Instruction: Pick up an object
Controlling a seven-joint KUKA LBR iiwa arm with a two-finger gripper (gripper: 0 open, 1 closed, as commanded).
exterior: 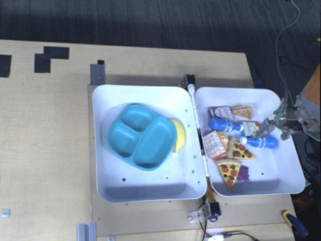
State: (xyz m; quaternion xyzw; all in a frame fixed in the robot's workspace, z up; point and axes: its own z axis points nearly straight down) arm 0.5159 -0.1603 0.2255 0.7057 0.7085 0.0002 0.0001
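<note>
The right bin (pixel 288 177) holds a heap of small toys. Among them are a blue bottle (pixel 226 126) lying across the middle, a second blue bottle (pixel 263 142) to its right, a brown packet (pixel 232 112), a red-and-white packet (pixel 214 144) and a pizza slice (pixel 229 171). My gripper (pixel 266 128) reaches in from the right edge, low over the right bin. It hangs just above the second blue bottle, at the right end of the heap. Nothing is visibly lifted out of the pile.
The left bin (pixel 115 185) holds a blue divided plate (pixel 142 136) with a yellow piece (pixel 178 136) tucked under its right side. A purple item (pixel 243 173) lies beside the pizza slice. A divider (pixel 198 134) separates the bins. Cables run along the front edge.
</note>
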